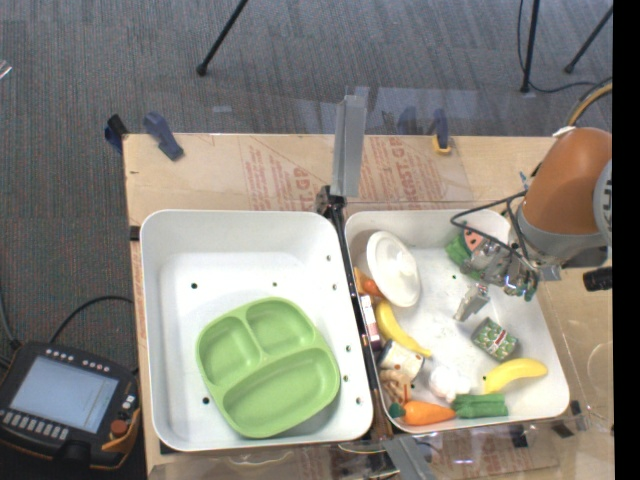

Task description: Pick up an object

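Grey carpet floor [300,38] takes up the whole top of the shot, with a few black tripod legs [228,23] and cables on it. The bench [250,173] is plain wood-coloured board with red printing, and a blue clamp [160,133] sits at its far left corner. A teach pendant [65,398] with a screen sits on the floor at lower left.

Left bin [240,238] has just a green divided plate [268,366] in it. Right bin [540,368] is the busy one: white bowl [392,266] tipped against the left wall, a banana [398,328] below it, another banana [515,373] near the front right, a carrot [428,413], a green pod-looking thing [480,405], and a small green can [494,339] lying on its side.

The arm [565,193] comes in from the right. Its gripper [472,303] hangs over the right bin, just above and left of the can, nothing between the fingers; can't tell if they're open or closed.
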`<action>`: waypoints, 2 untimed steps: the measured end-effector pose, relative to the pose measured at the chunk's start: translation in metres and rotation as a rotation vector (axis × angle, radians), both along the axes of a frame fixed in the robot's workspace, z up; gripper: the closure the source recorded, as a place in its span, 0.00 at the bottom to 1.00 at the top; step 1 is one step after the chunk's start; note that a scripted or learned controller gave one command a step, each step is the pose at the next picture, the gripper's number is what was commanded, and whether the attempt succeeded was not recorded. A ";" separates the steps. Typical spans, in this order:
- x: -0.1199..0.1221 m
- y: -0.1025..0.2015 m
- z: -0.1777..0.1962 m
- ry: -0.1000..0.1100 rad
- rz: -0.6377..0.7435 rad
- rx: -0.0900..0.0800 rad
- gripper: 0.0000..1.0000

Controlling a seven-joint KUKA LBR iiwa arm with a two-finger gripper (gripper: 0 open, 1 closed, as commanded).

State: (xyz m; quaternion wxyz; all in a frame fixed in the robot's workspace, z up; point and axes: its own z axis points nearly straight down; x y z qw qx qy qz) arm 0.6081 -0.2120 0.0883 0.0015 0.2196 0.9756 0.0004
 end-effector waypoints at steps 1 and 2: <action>0.027 -0.001 0.000 0.000 0.014 0.000 0.00; -0.059 0.001 -0.001 0.003 -0.122 0.001 0.00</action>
